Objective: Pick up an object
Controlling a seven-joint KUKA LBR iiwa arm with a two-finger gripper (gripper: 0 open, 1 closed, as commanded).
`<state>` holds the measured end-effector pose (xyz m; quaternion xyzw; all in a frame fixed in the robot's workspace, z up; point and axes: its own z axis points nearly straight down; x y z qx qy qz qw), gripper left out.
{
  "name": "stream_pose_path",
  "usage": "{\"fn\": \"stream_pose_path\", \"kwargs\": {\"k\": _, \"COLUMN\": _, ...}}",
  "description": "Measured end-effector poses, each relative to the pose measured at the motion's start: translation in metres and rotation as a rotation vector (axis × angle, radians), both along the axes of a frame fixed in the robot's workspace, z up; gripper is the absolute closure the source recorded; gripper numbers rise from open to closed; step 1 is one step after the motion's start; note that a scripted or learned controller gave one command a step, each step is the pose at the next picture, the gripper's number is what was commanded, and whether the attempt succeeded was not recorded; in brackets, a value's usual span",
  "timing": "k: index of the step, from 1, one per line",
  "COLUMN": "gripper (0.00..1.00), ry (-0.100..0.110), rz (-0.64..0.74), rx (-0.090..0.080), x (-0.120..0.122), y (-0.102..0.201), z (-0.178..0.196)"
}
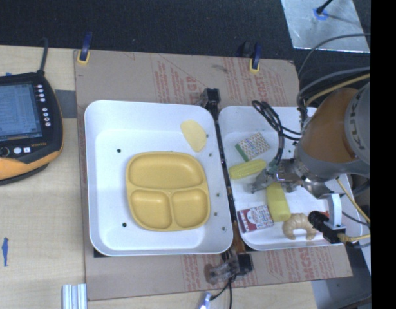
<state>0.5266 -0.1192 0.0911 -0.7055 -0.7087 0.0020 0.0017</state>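
You can judge the pick as not yet made: nothing is visibly lifted, and every object lies on a bin floor.

Start with the wooden tabletop (37, 237). It carries a brown cardboard sheet (152, 76), and on that sit two bins. The left shallow white bin (101, 172) holds a yellow three-compartment plastic tray (167, 190) in its middle and a small pale yellow oval piece (194, 134) at its far right. The right shallow white bin (239, 124) holds the candidates for picking: a yellow corn-like piece (246, 168) near its left wall, a yellow block (278, 201) just right of that, a small green-and-white printed box (252, 145) on the far side, a red-and-white carton (255, 218) at the near left, and a tan croissant-shaped toy (300, 226) at the near right.

The grey arm with its orange band (330, 137) reaches in from the right and hangs low over the middle of the right bin. Its end effector (270, 177) sits between the corn-like piece and the yellow block, close to both. You cannot tell from this angle how wide it stands or whether it has closed on anything, so treat the grasp as unconfirmed
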Motion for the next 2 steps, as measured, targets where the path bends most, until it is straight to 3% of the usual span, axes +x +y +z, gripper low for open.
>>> {"fn": "stream_pose_path", "kwargs": {"k": 1, "gripper": 1.0, "ry": 0.001, "rz": 0.004, "rx": -0.002, "x": 0.0, "y": -0.001, "z": 0.01}}
{"fn": "stream_pose_path", "kwargs": {"k": 2, "gripper": 1.0, "ry": -0.003, "rz": 0.0, "rx": 0.002, "x": 0.024, "y": 0.075, "z": 0.101}}
